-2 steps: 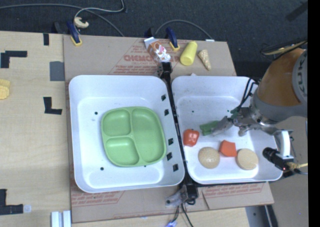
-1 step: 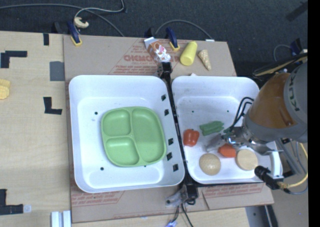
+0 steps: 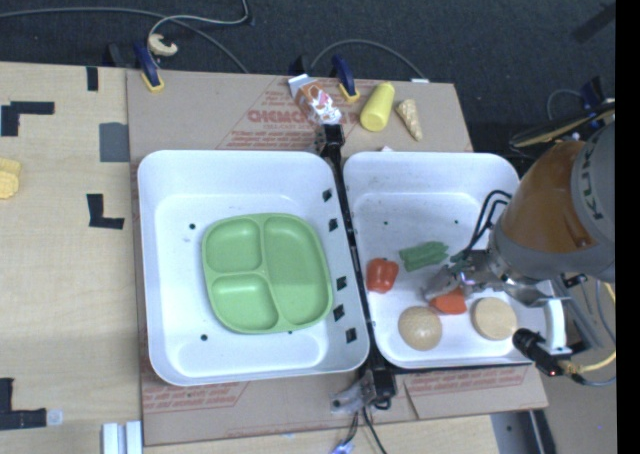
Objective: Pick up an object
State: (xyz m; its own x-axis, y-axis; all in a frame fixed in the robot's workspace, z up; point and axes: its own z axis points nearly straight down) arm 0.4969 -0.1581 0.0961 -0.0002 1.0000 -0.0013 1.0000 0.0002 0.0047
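Observation:
The right bin [image 3: 400,172] holds a red pepper-like piece [image 3: 381,274], a green flat piece [image 3: 424,255], a small orange-red piece [image 3: 450,304], a tan round ball [image 3: 420,328] and a pale round bun [image 3: 494,318]. My gripper [image 3: 447,287] is low in this bin, its dark fingers right over the orange-red piece, between the green piece and the bun. The arm's orange band [image 3: 545,204] rises at the right. Nothing is visibly lifted.
The left bin [image 3: 165,202] bears a green divided plate [image 3: 266,272]. Behind the bins on the cardboard lie a yellow bottle-like object [image 3: 377,107], a cone [image 3: 411,119] and a small wrapped item [image 3: 315,100]. Cables run behind and in front.

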